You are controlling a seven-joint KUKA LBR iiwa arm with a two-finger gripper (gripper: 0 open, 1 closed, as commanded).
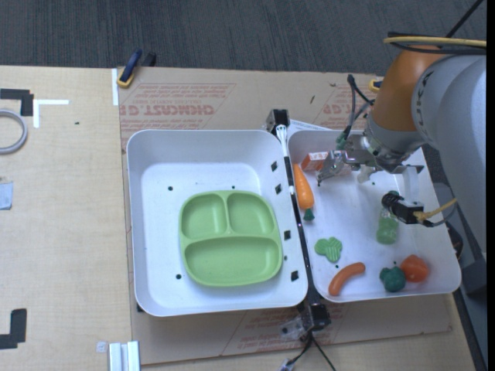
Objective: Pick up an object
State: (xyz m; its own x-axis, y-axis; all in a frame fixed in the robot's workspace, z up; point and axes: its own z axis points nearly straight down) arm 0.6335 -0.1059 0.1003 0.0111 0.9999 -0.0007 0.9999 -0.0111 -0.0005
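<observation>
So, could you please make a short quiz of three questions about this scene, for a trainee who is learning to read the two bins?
1. True or false: the green divided plate lies in the left bin.
2. Which item lies against the wall between the two bins? A) the carrot B) the sausage C) the tomato
3. Fill in the missing word: the gripper is above the ____ bin.

Key:
1. True. The plate is the only item in that bin.
2. A. The carrot lies along the dividing wall; the sausage and the tomato are near the front of the right bin.
3. Right. It is at the far end, near a small red and white box.
</observation>
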